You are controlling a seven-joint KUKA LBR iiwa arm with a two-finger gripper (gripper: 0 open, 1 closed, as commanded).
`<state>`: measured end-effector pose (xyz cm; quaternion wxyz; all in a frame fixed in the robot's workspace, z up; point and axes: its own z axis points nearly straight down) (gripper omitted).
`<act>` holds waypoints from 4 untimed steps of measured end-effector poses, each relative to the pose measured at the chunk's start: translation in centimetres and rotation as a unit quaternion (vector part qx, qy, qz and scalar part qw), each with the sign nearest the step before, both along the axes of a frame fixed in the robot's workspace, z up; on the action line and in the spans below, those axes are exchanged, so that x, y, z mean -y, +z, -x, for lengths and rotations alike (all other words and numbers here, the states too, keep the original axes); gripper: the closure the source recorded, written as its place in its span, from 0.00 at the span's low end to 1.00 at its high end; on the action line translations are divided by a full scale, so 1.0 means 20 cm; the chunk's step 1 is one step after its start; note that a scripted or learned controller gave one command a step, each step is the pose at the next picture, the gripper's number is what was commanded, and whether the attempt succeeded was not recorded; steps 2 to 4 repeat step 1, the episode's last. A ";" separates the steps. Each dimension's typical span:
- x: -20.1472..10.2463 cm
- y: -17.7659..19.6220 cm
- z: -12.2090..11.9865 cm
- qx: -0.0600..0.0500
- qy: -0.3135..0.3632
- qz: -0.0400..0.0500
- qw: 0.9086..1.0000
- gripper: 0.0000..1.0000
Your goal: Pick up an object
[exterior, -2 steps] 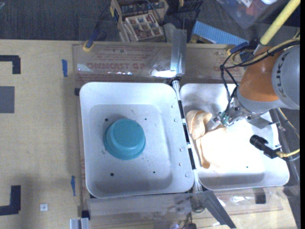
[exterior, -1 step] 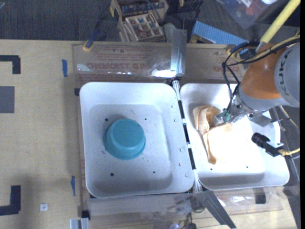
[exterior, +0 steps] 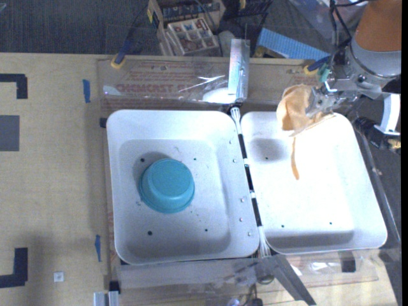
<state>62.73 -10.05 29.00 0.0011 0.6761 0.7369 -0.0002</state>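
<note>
Orange cloth (exterior: 294,115) in raised gripper (exterior: 320,101)

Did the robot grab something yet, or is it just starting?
It looks mostly done. The gripper has an orange cloth hanging from it, lifted above the right bin, casting a shadow there. The blue bowl sits untouched in the left bin. Left: keeping hold.

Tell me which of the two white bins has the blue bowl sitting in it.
The left bin holds the blue bowl, upside down on its floor. The right bin has no bowl; the hand hangs over its far edge with an orange cloth.
</note>
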 end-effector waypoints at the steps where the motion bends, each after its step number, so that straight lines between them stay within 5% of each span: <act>1: -0.12 -0.38 -0.20 -0.002 0.028 -0.001 1.000 1.00; 4: -0.12 -0.38 -0.20 -0.002 0.028 -0.001 1.000 1.00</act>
